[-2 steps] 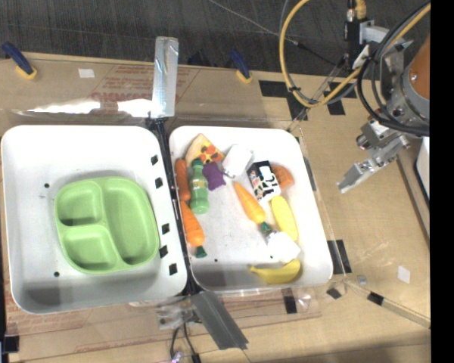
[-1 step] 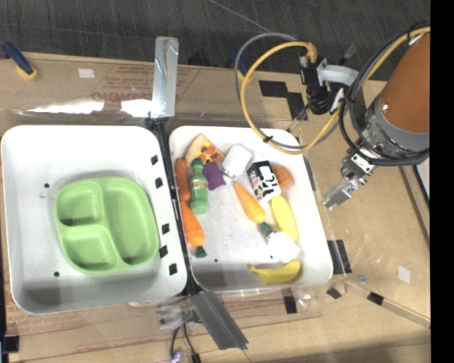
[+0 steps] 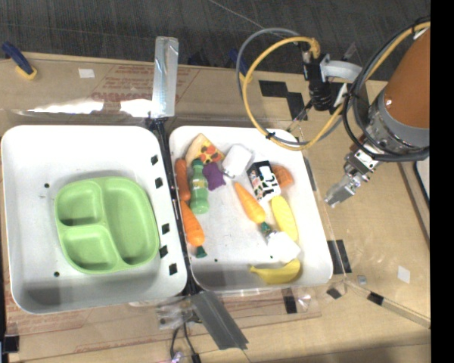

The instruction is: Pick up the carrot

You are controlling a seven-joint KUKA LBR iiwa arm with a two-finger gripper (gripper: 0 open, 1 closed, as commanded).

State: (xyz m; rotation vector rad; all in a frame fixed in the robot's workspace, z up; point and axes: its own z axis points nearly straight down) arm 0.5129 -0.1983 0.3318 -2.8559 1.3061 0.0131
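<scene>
Camera view, from above at a slant. 2 white bins side by side: left bin [image 3: 30,150] with a green plate [image 3: 106,221] of 3 compartments, right bin [image 3: 227,237] crowded with toy food.

Carrot [image 3: 192,228] at 9 o'clock in the right bin, lying along the left wall, leafy end toward 6 o'clock. Probably awkward to pinch there, hard by the wall, with a green bottle [image 3: 199,189] just at 12 o'clock of it. Another long orange piece [image 3: 250,201] near centre, possibly a 2nd carrot. Banana [image 3: 276,273] at 5 o'clock.

Gripper [image 3: 346,187] outside that bin at 3 o'clock, over bare bench, well apart from the carrot; released or clenched, impossible to tell. Judged as approach not yet begun.

Brown bench [image 3: 378,263]. Metal strip [image 3: 166,74] at 12 o'clock between the bins, seemingly there to pin them in place. Yellow cable [image 3: 272,89] looped at 1 o'clock, dark floor beyond
</scene>
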